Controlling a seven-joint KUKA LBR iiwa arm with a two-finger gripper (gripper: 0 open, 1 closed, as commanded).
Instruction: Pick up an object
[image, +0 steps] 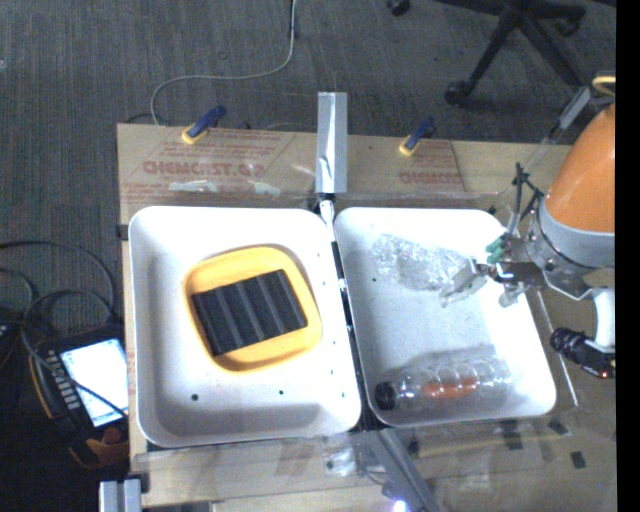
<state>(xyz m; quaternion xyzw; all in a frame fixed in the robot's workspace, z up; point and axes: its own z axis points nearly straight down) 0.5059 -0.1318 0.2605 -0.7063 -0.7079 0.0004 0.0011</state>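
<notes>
The right bin (520, 345) holds a crumpled clear plastic wrapper (412, 260) in its far half. A clear plastic bottle (442, 383) with orange contents lies on its side along the bin's near wall. My gripper (487, 287) hangs over the right side of this bin, just right of the wrapper. It is open, and nothing sits between its two fingers. In the left bin (160, 390) lies a yellow tray with a black ribbed insert (252, 308).
A metal divider post (331, 150) stands at the far end between the bins. Two blue-and-yellow clamps (203, 123) (417, 136) hold the cardboard sheet behind them. A tablet with cables (88, 375) lies on the floor to the left.
</notes>
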